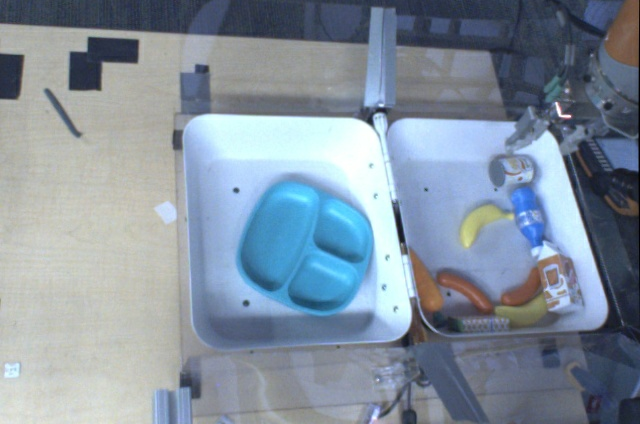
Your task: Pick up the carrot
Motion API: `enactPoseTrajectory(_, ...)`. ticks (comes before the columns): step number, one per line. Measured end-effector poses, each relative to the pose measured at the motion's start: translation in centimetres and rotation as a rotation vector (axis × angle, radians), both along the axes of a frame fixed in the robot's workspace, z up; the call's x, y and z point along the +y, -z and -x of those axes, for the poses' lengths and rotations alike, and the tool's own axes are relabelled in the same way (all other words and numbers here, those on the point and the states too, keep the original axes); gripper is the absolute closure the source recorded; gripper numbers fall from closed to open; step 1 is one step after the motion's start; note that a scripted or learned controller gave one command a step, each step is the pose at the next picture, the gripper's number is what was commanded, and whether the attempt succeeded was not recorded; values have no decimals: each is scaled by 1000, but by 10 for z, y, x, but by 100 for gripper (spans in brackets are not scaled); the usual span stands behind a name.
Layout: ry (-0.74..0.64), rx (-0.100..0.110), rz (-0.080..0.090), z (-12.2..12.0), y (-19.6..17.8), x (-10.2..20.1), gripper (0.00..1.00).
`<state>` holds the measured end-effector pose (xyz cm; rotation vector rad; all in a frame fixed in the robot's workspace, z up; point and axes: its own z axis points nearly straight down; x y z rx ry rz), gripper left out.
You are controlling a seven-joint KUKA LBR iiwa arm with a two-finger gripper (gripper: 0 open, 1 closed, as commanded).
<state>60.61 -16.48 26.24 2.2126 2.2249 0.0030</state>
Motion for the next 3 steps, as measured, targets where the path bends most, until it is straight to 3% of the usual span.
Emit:
enactPoseTrajectory(1,117,-7,-1,31,164,9,0)
enactPoseTrajectory(2,116,-14,1,28,151,9,100)
enactPoseTrajectory(3,116,-14,1,28,151,9,0)
